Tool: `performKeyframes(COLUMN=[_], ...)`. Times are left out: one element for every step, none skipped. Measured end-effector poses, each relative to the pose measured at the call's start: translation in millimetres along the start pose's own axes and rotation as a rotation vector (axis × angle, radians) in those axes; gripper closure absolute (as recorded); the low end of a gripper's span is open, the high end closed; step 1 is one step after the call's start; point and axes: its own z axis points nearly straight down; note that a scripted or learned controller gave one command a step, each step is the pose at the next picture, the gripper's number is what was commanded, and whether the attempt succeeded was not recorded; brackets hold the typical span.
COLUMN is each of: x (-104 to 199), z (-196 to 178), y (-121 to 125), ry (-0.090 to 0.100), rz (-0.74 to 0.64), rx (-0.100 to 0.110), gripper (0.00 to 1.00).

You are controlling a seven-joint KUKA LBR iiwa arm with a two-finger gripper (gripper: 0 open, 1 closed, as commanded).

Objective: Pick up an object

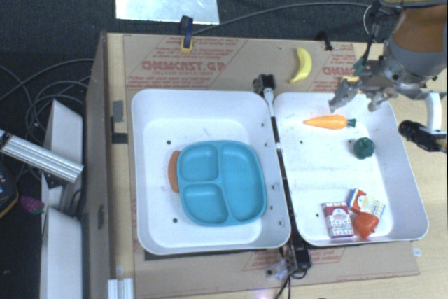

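- Lying near the far edge of the right bin [413, 217], a carrot [325, 122] stretches crosswise, orange with a small green stub at its right end.
- A dark green lumpy ball [362, 147] sits just nearer than the carrot's green end, apart from it.
- At the right bin's near edge, a red-and-white carton [339, 220], a second small carton [369, 204] and a red-orange piece [365, 224] crowd together, touching one another.
- The left bin [150, 150] carries a blue divided plate [221, 182]; an orange strip [172, 170] pokes out from under the plate's left rim.
- A banana [302, 64] rests on the brown desk [210, 63] beyond the bins, outside both.
- The grey arm [420, 24], with its orange band, comes in over the desk's far right corner, wrist tilted down toward the right bin's far edge.
- The pincer [360, 96] hangs above the carrot's right end with its two fingers spread apart; nothing sits between them.
- The arm's upper part is cut off by the frame, and print on the cartons is too small to read.
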Motion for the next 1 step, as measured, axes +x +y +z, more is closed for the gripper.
performKeyframes(x=[-59.0], z=[41.2], y=[10.3], ry=[-0.002], rz=[0.002], rx=[0.002], gripper=[0.00])
